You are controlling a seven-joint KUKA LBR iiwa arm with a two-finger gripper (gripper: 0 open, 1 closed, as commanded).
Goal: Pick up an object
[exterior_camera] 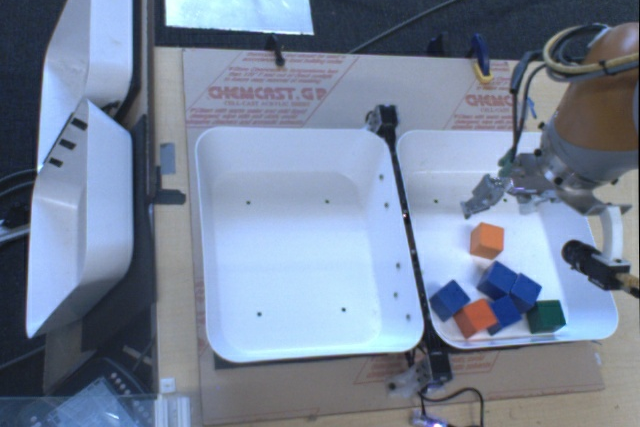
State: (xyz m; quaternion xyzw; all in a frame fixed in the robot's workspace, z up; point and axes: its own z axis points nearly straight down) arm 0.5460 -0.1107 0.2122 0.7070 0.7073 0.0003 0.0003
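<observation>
My gripper (492,193) hangs over the back part of the right bin (600,320), with the grey and orange arm coming in from the right. An orange cube (487,240) lies alone just in front of the gripper, apart from it. Nearer the front of that bin sits a cluster: several blue blocks, among them one (449,298) at the left and one (523,290) on the right, a second orange block (477,316) and a green block (546,316). Nothing shows in the gripper's grasp.
The left bin (215,215) stands beside the right one, the two meeting along a shared rim (400,215). White trays (85,155) lean at the far left. Cables and clamps (482,60) lie behind the bins.
</observation>
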